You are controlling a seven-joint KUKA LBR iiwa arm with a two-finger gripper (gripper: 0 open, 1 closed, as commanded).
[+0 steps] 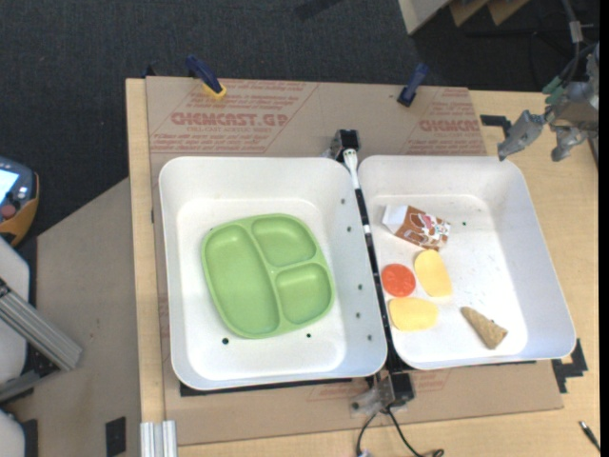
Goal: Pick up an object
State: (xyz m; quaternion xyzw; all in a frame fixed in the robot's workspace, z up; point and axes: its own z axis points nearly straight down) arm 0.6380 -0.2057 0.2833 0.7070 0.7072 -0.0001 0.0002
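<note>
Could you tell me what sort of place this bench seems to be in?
Probably a robotics lab's test bench, not a kitchen. Two white bins sit on a cardboard sheet held by clamps, the food pieces look like toys, and a gripper hangs at the right bin's far corner.

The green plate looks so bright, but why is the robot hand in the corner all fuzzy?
In the camera view, even overhead light falls on the green plate and white bins, giving only soft, faint shadows and no harsh glare; the gripper sits at the far right edge, small, grey and slightly blurred, so its details are hard to make out.
</note>
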